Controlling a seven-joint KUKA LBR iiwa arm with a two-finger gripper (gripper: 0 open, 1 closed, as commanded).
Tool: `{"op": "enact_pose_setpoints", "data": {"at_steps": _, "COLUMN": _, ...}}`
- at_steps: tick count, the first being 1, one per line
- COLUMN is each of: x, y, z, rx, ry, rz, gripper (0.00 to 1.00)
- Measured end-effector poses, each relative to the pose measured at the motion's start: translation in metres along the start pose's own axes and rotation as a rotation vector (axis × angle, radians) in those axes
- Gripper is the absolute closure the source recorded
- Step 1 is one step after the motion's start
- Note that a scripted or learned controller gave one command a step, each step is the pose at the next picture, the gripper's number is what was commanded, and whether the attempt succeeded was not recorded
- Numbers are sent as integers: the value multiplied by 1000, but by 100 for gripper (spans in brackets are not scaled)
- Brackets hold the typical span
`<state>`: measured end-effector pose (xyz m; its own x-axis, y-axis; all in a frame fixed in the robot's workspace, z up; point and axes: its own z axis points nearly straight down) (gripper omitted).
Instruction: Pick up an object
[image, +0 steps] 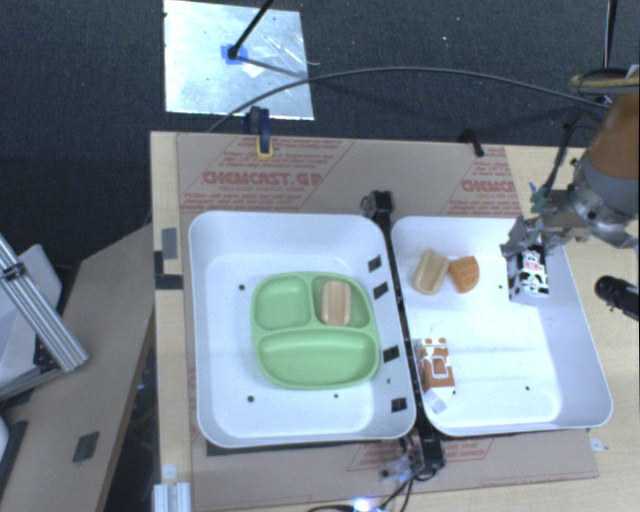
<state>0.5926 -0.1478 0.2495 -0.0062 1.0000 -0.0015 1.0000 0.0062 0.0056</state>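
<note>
The arm reaches in from the right, and its gripper (527, 243) hangs over the right bin's far right side. Directly under it, touching or nearly touching, is a small white carton with black patches (530, 275); whether it is gripped is unclear. To the left in the same bin lie a tan bread-like piece (431, 271) and an orange piece (464, 273), side by side. A brown and white item (436, 364) lies near that bin's front left corner.
The right bin (520, 395) adjoins the left bin (225, 330), which holds a green divided plate (305, 360) with a tan piece (335, 301) in its upper right compartment. Black clips run along the seam between the bins. A cable arcs overhead at the back.
</note>
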Motion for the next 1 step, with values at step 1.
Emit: {"op": "enact_pose_setpoints", "data": {"at_steps": 1, "x": 62, "y": -4, "z": -1, "rx": 4, "ry": 3, "rz": -3, "gripper": 100}}
